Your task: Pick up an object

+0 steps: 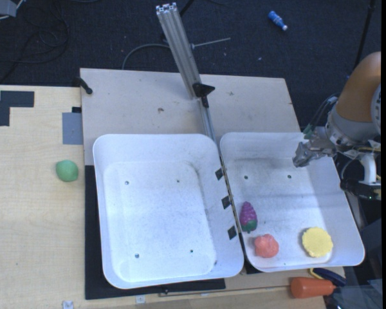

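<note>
Three small objects lie near the front of the right bin: a purple and green bunch of grapes by the left wall, a red-pink lump in front of it, and a round yellow piece toward the front right corner. My gripper hangs over the bin's back right part, well behind these objects and apart from them. The arm's orange band rises above it at the right edge.
The left bin sits beside the right one, with black clips along their shared edge. A green ball rests on the wooden bench at left. An orange object lies in front of the right bin. A metal rail slants behind the bins.
</note>
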Robot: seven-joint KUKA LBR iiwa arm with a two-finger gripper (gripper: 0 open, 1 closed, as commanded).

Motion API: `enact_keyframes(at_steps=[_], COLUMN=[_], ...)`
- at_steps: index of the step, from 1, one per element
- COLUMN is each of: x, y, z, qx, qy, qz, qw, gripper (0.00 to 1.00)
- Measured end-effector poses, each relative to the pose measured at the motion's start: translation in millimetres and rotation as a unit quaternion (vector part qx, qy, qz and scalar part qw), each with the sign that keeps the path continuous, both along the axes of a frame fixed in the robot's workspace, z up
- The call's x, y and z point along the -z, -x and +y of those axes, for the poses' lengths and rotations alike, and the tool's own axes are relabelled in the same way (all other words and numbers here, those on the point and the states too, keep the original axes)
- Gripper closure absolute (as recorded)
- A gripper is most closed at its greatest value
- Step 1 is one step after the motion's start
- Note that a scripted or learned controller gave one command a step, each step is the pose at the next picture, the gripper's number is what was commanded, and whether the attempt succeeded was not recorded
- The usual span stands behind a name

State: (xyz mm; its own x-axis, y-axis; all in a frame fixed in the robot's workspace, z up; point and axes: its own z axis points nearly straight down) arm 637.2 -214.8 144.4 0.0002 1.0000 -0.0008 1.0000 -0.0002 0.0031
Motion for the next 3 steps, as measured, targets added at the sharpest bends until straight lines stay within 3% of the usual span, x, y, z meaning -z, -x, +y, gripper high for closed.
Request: enact_keyframes(at_steps=[2, 3], x=[-124.7, -123.9], y=[4.6, 13.6], z=[-4.8, 50.5], qx=[0.0, -0.002], qy=[0.0003, -0.0008], qz=[-0.001, 0.001], qw=[1.0, 1.0], gripper=[1.0, 1.0])
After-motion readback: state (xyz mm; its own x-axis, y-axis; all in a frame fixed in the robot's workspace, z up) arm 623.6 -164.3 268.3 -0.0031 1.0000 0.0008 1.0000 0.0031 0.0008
